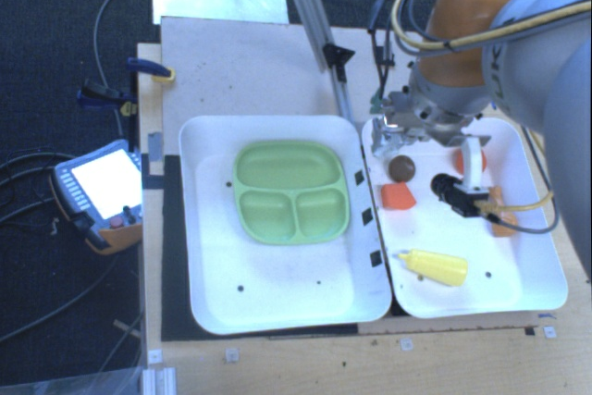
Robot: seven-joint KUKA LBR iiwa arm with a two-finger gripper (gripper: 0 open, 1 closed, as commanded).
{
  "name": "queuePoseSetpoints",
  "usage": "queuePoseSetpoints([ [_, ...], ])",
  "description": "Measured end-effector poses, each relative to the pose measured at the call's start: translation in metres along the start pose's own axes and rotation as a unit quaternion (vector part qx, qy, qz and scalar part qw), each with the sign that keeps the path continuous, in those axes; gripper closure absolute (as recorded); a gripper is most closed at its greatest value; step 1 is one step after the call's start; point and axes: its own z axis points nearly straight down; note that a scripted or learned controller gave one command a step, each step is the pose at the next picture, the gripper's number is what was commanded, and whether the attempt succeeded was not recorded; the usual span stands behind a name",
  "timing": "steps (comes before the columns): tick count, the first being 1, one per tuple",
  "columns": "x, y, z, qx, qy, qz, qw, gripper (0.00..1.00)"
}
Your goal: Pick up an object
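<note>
The gripper hangs low over the back left corner of the right bin, just beside the wall it shares with the left bin. From this angle the wrist hides the business end, so I cannot tell whether it is set wide or narrow, and nothing shows in its grasp.

The nearest candidate is the brown ball, sitting on the bin floor just in front of the gripper. It looks small, hard and light, so weight should be no problem. Rolling is the worry: a round thing on a smooth white floor will likely scoot away from an off-centre touch. The best hold is straight across its widest part, coming down from above.

Right beside it, a touch nearer the camera, lies the orange block. It has flat sides, looks stiff, and is probably the easier squeeze of the two.

Further forward lies the yellow bottle, on its side, well apart from the others. It looks like smooth plastic, perhaps slippery, and is best pinched across its fat body.

The green plate sits alone in the left bin, flat and broad, a poor pick.
</note>
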Motion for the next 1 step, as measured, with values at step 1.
queuePoseSetpoints([
  [1, 0.0505, 0.0259, 0.0133, 0.0, 0.0, 0.0, 1.0, 1.0],
])
